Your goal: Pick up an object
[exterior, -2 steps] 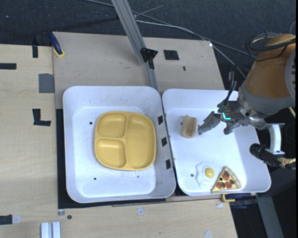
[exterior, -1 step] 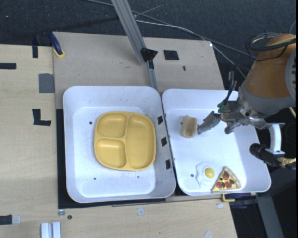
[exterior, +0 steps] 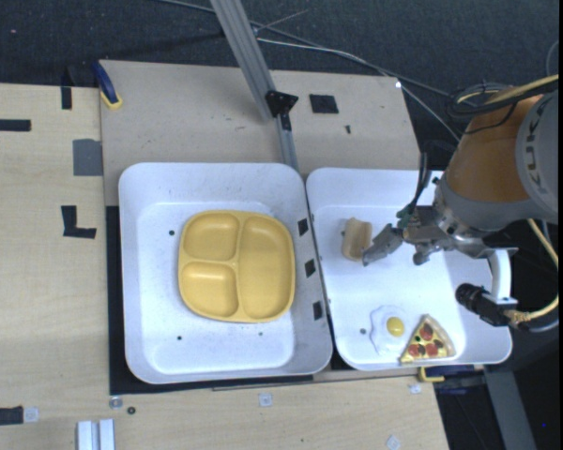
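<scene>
Fingers (exterior: 391, 244) spread open, holding nothing, just right of bread (exterior: 356, 239); right bin (exterior: 375, 184) floor bare between bread and egg (exterior: 390, 328).

Pale wooden bench (exterior: 38, 279) on dark carpet (exterior: 94, 17).

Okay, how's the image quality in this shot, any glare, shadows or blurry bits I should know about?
In the camera view the lighting is even and soft; the left bin shows mild sheen, no harsh glare. The yellow divided plate is fairly sharp with a faint shadow. The gripper and the bread piece look slightly soft; the fried egg and pizza slice are small with little detail.
</scene>
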Controlling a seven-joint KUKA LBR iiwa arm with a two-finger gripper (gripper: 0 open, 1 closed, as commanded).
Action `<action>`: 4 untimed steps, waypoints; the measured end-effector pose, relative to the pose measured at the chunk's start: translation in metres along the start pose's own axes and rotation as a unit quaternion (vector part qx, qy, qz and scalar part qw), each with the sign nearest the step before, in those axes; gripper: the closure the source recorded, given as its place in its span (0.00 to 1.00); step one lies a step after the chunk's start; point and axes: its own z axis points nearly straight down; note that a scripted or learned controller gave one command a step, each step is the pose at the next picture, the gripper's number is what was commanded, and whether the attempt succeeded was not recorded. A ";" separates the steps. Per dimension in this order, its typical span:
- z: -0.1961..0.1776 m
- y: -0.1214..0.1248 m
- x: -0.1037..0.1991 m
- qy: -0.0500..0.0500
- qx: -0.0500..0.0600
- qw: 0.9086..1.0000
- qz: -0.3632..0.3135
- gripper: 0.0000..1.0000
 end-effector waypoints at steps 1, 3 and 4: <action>0.053 0.007 0.007 0.000 0.000 1.000 0.000 0.00; 0.084 0.010 0.007 -0.001 -0.006 1.000 0.000 1.00; 0.022 0.011 0.009 0.000 -0.004 1.000 0.000 1.00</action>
